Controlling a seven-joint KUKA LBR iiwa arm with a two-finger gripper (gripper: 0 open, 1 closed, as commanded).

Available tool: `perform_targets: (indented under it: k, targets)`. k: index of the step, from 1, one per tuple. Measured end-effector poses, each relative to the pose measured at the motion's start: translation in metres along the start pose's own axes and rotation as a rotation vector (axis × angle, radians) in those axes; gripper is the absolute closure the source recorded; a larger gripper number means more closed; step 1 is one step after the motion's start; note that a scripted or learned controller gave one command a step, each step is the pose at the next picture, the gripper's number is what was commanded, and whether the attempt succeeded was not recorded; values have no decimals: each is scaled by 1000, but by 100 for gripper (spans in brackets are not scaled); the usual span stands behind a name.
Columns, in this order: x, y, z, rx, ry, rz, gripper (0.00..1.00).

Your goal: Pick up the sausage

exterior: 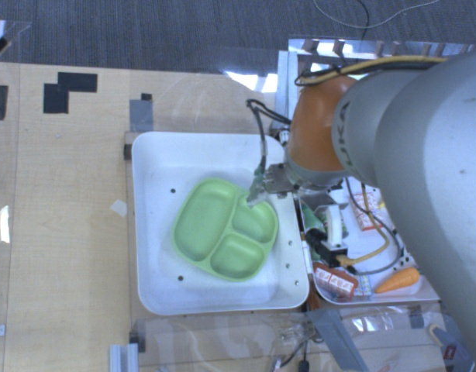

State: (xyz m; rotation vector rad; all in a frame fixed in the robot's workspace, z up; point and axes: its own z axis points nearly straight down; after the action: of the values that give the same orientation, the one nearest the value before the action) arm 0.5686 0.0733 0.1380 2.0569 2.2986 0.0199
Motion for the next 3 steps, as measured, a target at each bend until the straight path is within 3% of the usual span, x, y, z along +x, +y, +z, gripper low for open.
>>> perform_targets:
  k: [1, 2, 3]
  targets:
    - [1, 1, 2, 1, -2, -9, 0]
    - [-36, 28, -46, 36, 38, -244, 0]
    - [87, 63, 7, 36, 42, -343, 0]
